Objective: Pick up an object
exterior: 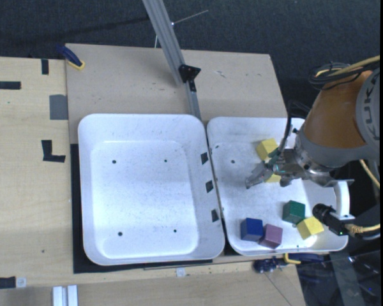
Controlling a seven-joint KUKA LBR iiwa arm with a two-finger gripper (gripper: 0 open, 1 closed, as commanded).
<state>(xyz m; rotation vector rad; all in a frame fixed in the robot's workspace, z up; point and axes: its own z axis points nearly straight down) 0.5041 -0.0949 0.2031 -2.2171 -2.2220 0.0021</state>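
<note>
Bench, two white bins [147, 123] | fingers [258, 176] spread, grasping nothing, right bin | yellow block [265, 148] just beside

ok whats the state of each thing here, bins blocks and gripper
left bin: sits flat on the bench
right bin: holds all the blocks
upper yellow block: loose, just beside the gripper
gripper: low inside the right bin, nothing seen between its fingers
green block: loose, touching the lower yellow block
blue block: loose, against the purple block
</note>
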